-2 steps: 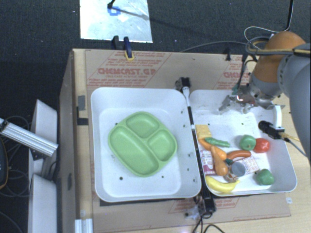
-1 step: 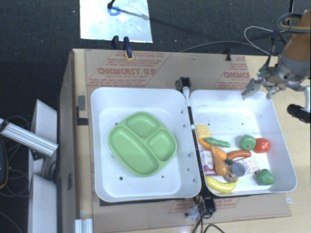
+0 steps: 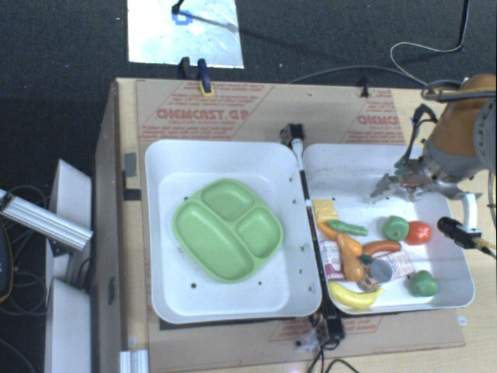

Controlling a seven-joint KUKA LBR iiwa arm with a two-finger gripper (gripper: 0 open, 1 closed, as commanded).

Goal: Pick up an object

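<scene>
The right bin (image 3: 349, 165) holds a heap of toy food: a green apple (image 3: 395, 228), a red tomato (image 3: 418, 232), a green pepper (image 3: 422, 283), a banana (image 3: 353, 295), a carrot (image 3: 349, 253), a sausage (image 3: 380, 248), a green bean pod (image 3: 347, 228) and a yellow block (image 3: 324, 209). My gripper (image 3: 397, 185) hangs over the back right part of this bin, above and behind the apple and tomato, apart from them. Nothing shows between its fingers.
The left bin (image 3: 167, 286) carries a green divided plate (image 3: 227, 229). A grey round lid (image 3: 380, 270) and a pink printed packet (image 3: 330, 259) lie among the food. A black clamp (image 3: 293, 134) sits at the back between the bins. Cables trail behind the bench.
</scene>
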